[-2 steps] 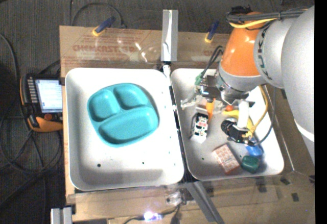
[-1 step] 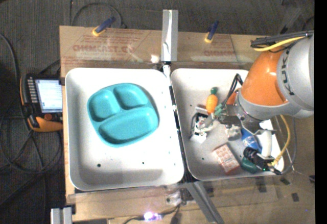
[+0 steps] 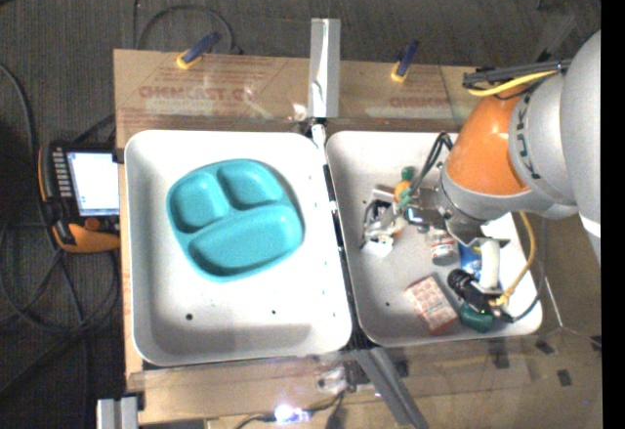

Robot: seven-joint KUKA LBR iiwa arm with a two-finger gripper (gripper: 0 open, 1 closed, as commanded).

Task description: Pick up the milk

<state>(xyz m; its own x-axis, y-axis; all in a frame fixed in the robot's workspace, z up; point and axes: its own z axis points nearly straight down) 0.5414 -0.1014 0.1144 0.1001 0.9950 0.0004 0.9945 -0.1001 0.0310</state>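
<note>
Gripper (image 3: 383, 218): low in the right bin (image 3: 391, 320) — whether clenched or released, I cannot tell.
Left bin (image 3: 156, 320): teal divided plate (image 3: 234, 218).
Milk: possibly under the wrist.

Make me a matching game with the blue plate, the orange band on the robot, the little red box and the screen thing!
Things:
1. blue plate
2. orange band
3. little red box
4. screen thing

Places:
A. outside the bins, beside the left bin's left edge
B. lying in the left bin
C. near the front of the right bin
D. on the arm, above the right bin

Pairs: 1-B, 2-D, 3-C, 4-A
</note>
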